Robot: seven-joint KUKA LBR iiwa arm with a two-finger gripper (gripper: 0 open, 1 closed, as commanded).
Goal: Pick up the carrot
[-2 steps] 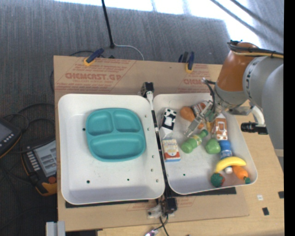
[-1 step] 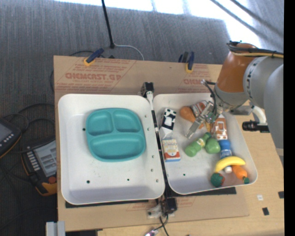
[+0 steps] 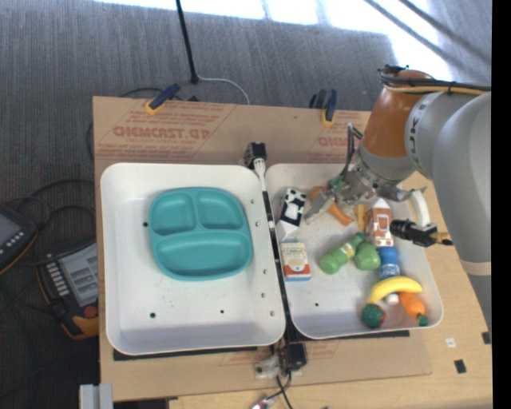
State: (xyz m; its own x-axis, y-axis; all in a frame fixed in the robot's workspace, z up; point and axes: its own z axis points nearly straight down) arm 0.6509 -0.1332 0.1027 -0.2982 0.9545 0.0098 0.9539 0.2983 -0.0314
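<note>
Grey carpet floor (image 3: 80, 48), sunlit patch (image 3: 383, 20) perhaps from a window, brown bench board (image 3: 160, 132)

Arm (image 3: 447, 128): reaching in from the right, bending downward, grey with an orange band above the wrist.
Gripper (image 3: 339, 194): hanging low, pointing down and leftward; whether its fingers are parting is unclear.

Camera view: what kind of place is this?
Likely a robot lab bench: two white bins on a cardboard sheet held by clamps, toy food, cables on carpet.
</note>
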